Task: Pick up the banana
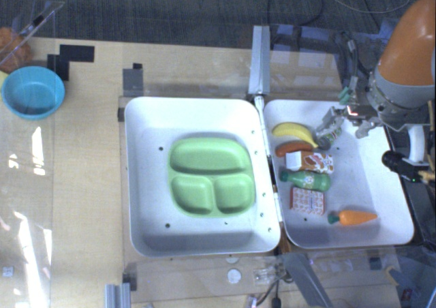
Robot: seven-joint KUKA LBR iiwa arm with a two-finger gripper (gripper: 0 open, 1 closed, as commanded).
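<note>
Banana point(294, 133) sitting in the right bin point(381, 232), gripper point(330, 133) parked right next to it.

The banana lies at the upper left of that bin, just above a red sausage-looking thing point(294, 148). The jaws are down near the banana's right tip, but honestly I can't tell if they're spread or pressed together, or touching it at all. Below there's a green bottle point(306, 180), a small carton point(307, 200) and a carrot point(354, 217). The left bin point(146, 225) holds a green divided tray point(210, 174). A blue bowl point(33, 92) sits far left on the worktop point(68, 197).
</note>
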